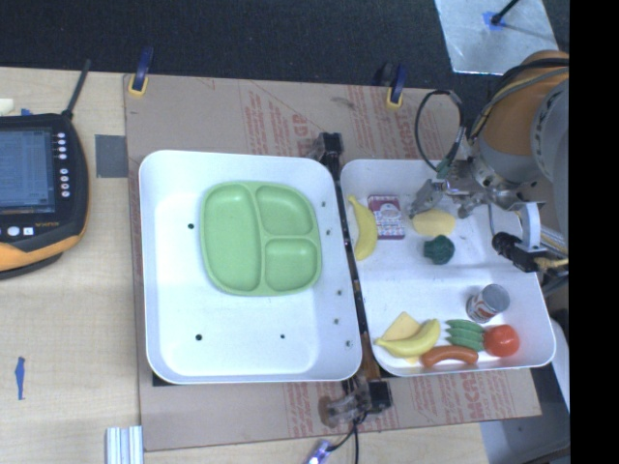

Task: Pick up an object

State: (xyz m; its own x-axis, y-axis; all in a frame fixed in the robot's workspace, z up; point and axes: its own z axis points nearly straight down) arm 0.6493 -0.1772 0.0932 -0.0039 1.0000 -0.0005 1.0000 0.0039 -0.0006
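My gripper (pixel 444 199) hangs over the far part of the right bin (pixel 406 283), just above a yellow lemon-like fruit (pixel 432 224). A dark green round piece (pixel 439 249) lies just in front of the lemon. Left of them lie a banana (pixel 364 228) along the bin's left wall and a small red and white box (pixel 387 216). Near the front edge are a second banana with a yellow wedge (pixel 410 335), a red sausage-like piece (pixel 449 357), a green vegetable (pixel 465 332), a red tomato (pixel 501 340) and a small tin can (pixel 488 303). Nothing is visibly held.
The left bin (pixel 174 298) holds a green divided plate (pixel 261 237). A tablet-like pendant (pixel 34 187) lies on the bench at far left. The arm's grey and orange body (pixel 527 124) and black cables (pixel 435 129) crowd the right bin's far right corner.
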